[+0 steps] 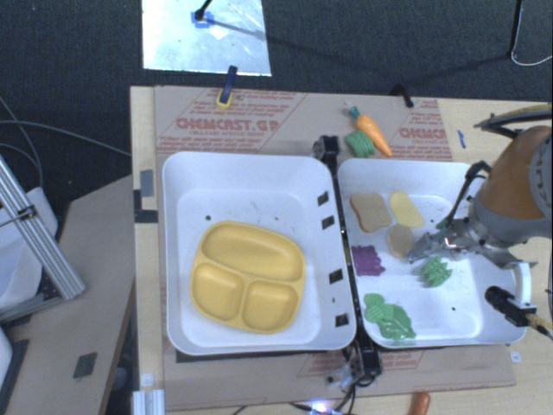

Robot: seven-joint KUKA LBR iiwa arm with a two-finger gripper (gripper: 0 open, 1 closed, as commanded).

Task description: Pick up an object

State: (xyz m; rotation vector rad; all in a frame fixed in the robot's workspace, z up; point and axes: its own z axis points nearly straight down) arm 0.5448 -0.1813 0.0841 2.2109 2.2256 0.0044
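Green plastic broccoli [436, 272] lies just below the gripper [425, 249], in the right bin [467, 318]. Whether the tool is parted I cannot tell. It looks light, stiff and knobbly; I'd pinch across its narrow middle.

Two white bins sit side by side, the left bin [177, 232] and the right bin [462, 318]. One yellow divided plate [248, 276] lies in the left. The right holds six toy foods: one bread slice [371, 211], one yellow piece [405, 208], one tan piece [399, 240], one purple grape bunch [367, 259], and two green leafy pieces [388, 317] [436, 272]. One toy carrot [372, 130] lies on the worktop [285, 119].
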